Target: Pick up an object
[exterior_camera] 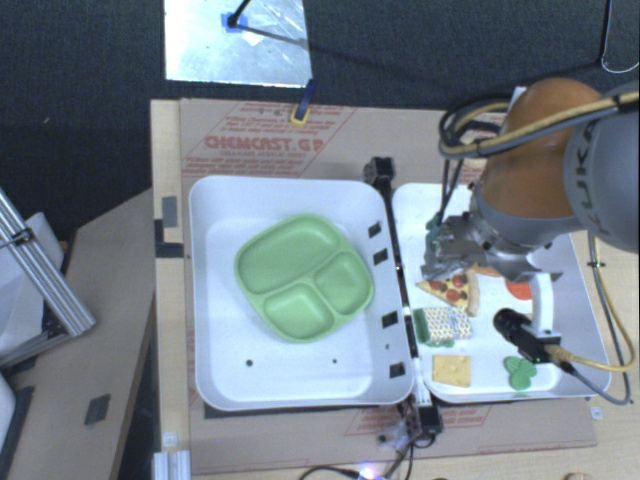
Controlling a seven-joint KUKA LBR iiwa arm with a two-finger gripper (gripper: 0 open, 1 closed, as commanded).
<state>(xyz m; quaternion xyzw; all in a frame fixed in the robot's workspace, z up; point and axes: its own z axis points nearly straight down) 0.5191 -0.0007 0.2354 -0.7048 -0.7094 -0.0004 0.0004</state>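
My gripper [447,258] hangs over the left part of the right bin [420,208], just above a toy pizza slice [448,289]. The arm's body hides much of the bin behind it. Below the pizza slice lies a green-and-white patterned piece [443,324], and a yellow square piece [452,370] rests near the bin's front edge. A small green toy [519,371] sits at the front right, and a red piece [519,290] peeks out beside the wrist. Nothing is seen held.
The left bin [220,358] holds a green divided plate [303,277] in its middle. A black divider with clips [392,278] runs between the two bins. Cardboard [265,143] lies under both bins, with a shiny sheet [235,28] behind.
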